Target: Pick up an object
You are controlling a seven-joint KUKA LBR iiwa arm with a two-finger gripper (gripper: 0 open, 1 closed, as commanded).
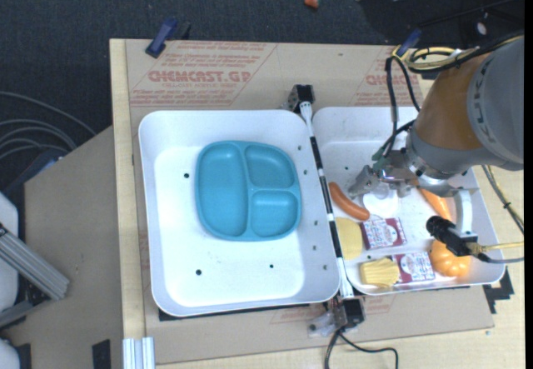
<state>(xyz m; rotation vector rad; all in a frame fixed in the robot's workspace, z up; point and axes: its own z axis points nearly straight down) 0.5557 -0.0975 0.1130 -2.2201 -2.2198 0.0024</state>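
Cheese comes first: we see a pale yellow wedge of toy cheese (379, 272) at the right white bin's (350, 130) near edge, beside a red-and-white printed packet (414, 266) and a rounded orange toy fruit (450, 261) in its near right corner. Farther in lie a second red-and-white packet (382, 232) and an orange-red toy sausage (349, 201) by the left wall. The grey two-finger gripper (376, 182) hangs just beyond the sausage; we cannot tell its finger state. The left white bin (166, 192) carries a blue divided plastic plate (247, 190).
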